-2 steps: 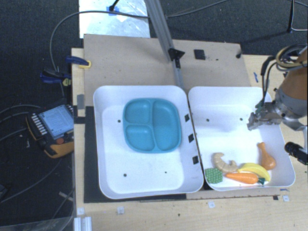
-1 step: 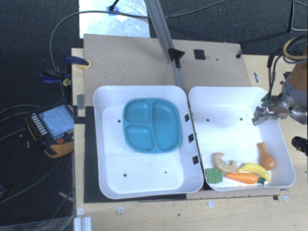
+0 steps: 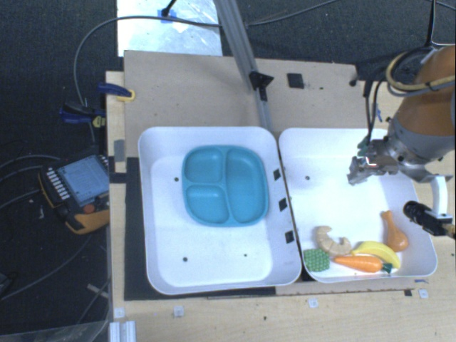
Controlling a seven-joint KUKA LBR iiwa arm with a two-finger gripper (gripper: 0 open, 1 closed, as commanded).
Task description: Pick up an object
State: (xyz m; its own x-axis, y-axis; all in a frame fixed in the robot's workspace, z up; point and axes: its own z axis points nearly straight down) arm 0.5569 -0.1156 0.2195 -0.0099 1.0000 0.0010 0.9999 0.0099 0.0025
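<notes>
In the right bin (image 3: 320, 162) several toy foods lie along the near edge: a green block (image 3: 317, 260), a beige piece (image 3: 333, 241), an orange carrot (image 3: 359, 263), a yellow banana (image 3: 377, 250) and an orange drumstick (image 3: 394, 232). My gripper (image 3: 362, 168) hangs over the right bin's far right part, above and behind the foods, apart from all of them. Nothing shows between its fingers.
The left bin (image 3: 164, 248) holds a blue divided plate (image 3: 225, 184). A grey pole (image 3: 239, 34) slants over the bench behind the bins. Cables, clamps and a handheld device (image 3: 77, 187) lie off the bench at the left.
</notes>
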